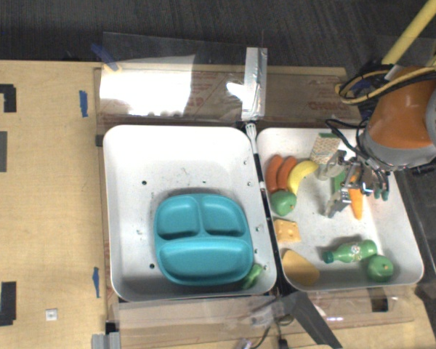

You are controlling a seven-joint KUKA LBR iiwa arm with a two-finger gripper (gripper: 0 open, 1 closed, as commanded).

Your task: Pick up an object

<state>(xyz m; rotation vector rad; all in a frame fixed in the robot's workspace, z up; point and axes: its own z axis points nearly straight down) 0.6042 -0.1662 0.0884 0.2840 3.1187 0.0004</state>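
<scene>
My gripper [346,193] is low over the upper middle of the right bin [407,231], below the orange wrist band. A small orange carrot [357,203] lies right against its right side; whether it is gripped is unclear. To the left are two red-orange sausages [279,171], a yellow banana [302,173] and a green lime [283,203]. A speckled tan block [323,148] lies just up and left of the gripper. Lower in the bin lie a cheese wedge [287,231], a tan bread piece [299,267], a green bottle [349,253] and a green apple [380,268].
The left bin [131,166] holds a teal divided tray [202,237] with a small green item [253,273] at its lower right corner. Cables [363,86] and the arm's body crowd the upper right. A rim divides the two bins.
</scene>
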